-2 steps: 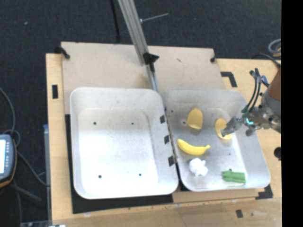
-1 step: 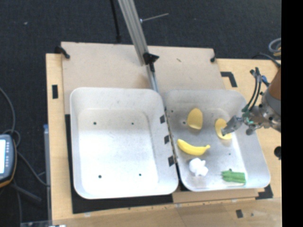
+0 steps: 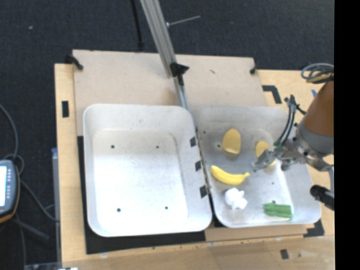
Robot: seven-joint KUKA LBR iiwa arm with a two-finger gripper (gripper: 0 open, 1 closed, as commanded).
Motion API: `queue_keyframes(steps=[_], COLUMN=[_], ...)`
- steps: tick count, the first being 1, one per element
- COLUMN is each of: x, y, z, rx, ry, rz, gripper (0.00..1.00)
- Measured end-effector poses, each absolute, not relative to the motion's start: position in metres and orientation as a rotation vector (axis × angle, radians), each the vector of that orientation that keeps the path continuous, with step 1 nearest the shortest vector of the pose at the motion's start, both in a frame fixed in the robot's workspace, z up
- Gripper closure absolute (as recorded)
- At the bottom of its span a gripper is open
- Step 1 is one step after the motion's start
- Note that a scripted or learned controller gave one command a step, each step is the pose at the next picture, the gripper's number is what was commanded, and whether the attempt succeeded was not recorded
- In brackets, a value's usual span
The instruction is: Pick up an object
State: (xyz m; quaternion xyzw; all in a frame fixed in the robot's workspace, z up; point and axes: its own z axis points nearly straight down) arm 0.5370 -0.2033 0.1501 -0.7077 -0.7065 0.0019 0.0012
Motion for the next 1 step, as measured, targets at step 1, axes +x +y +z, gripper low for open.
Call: queue_keyframes(steps=[1], x=[0.5380], y=[-0.2046], z=[0.1010], rx=[-2.225], ry=[-2.219], rz=[-0.001], gripper=[0.00])
